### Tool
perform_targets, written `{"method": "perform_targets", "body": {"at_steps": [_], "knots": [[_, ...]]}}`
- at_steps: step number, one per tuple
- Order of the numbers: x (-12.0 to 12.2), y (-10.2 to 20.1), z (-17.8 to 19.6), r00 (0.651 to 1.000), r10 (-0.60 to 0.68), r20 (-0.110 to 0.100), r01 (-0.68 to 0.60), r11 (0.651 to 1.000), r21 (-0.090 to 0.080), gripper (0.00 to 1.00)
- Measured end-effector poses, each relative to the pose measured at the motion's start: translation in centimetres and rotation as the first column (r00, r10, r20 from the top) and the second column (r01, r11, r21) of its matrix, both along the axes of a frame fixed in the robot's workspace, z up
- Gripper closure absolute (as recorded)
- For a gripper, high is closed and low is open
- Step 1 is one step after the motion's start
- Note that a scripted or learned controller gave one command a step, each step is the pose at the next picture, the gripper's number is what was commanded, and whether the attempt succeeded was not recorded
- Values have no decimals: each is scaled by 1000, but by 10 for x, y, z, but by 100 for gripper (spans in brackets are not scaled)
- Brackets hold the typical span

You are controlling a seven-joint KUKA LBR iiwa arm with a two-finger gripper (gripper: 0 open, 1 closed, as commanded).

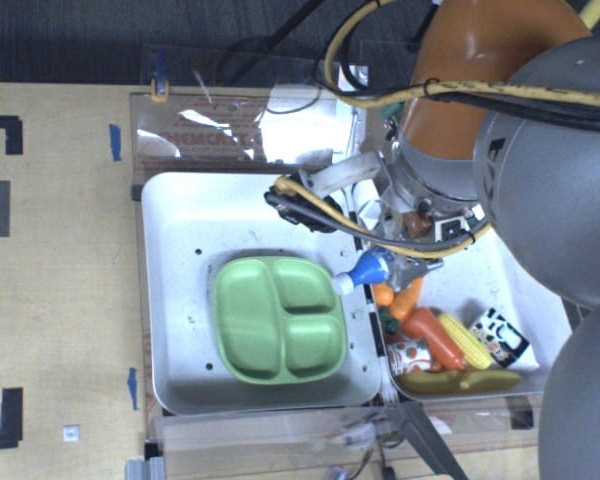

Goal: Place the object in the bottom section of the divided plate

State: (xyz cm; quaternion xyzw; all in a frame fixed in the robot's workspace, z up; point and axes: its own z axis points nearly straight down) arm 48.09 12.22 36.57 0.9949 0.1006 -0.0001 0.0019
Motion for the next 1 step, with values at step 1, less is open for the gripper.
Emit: {"method": "perform_targets", "body": {"at_steps": [1], "knots": [[0, -68, 8, 997, 75, -5, -75, 997, 0, 100]]}}
